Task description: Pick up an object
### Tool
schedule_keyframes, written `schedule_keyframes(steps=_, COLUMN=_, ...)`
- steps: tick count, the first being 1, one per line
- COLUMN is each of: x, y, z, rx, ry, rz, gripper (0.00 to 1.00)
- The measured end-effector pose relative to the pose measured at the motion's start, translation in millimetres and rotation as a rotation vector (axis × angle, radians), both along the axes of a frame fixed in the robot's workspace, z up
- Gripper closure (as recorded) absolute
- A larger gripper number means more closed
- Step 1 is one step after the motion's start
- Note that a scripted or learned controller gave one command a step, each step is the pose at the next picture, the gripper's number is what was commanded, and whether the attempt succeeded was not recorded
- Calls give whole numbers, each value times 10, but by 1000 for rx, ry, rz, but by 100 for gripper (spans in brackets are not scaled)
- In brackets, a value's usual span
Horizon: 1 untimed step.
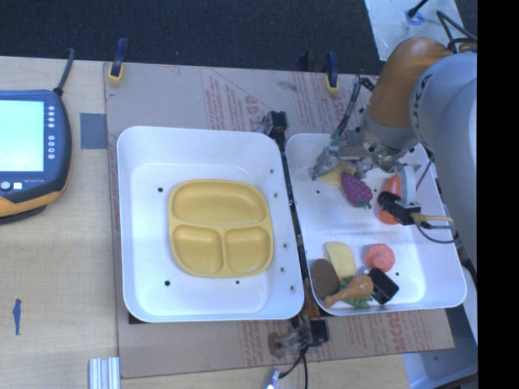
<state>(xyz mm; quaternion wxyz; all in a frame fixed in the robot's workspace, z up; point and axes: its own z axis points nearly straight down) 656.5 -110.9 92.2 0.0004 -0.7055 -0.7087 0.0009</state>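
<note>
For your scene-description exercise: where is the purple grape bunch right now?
The purple grape bunch lies in the right bin's far half, just below the gripper, left of an orange piece.

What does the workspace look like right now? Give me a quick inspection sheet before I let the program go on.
Surface: cardboard-covered bench bearing left bin and right bin side by side.
Job's things: in the right bin, purple grapes, red tomato, yellow cheese wedge, brown oval piece, drumstick, black block, orange piece.
Clutter: yellow divided plate in the left bin.
Grippers: pincer low at the right bin's far end, beside the grapes; grip unclear.
Cables: black cable between the bins.
Surroundings: teach pendant at left; clamps on the far edge.
</note>
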Motion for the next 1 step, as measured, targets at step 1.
schedule_keyframes(steps=1, x=0, y=-535, z=680, rx=1, ry=-1, rz=-2, gripper=0)
